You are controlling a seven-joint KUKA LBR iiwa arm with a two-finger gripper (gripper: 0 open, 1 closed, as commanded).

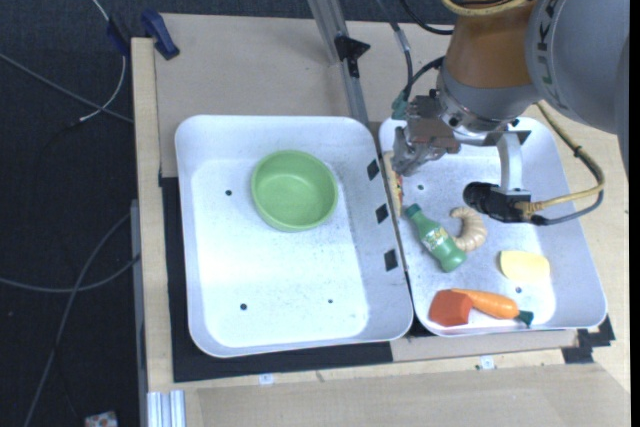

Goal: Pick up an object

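Camera view puts the gripper (pixel 412 158) low over the back left corner of the right bin (pixel 573 260), close against the wall it shares with the left bin (pixel 215 315). Whether its jaws are parted or closed I cannot tell, since the wrist block covers them from above; nothing can be seen held between them.

Just in front of the gripper, toward the camera, a small green bottle (pixel 437 239) lies on its side, tilted, with its cap end pointing back at the divider. It is the nearest thing to pick up and looks like the likely target. Touching or nearly touching the bottle's right side is a curved tan piece (pixel 470 227). A pale yellow slice (pixel 525 266) lies further right, and an orange carrot (pixel 488 303) rests beside a red-orange wedge (pixel 450 308) along the front rim.

Everything loose is crowded into the front half of the right bin, so the back part under the arm is the open floor. The dividing wall leaves little room on the gripper's left. A black fitting with cable (pixel 500 202) hangs close over the tan piece. In the left bin a green bowl (pixel 293 189) sits upright, well apart, with bare floor all round it.
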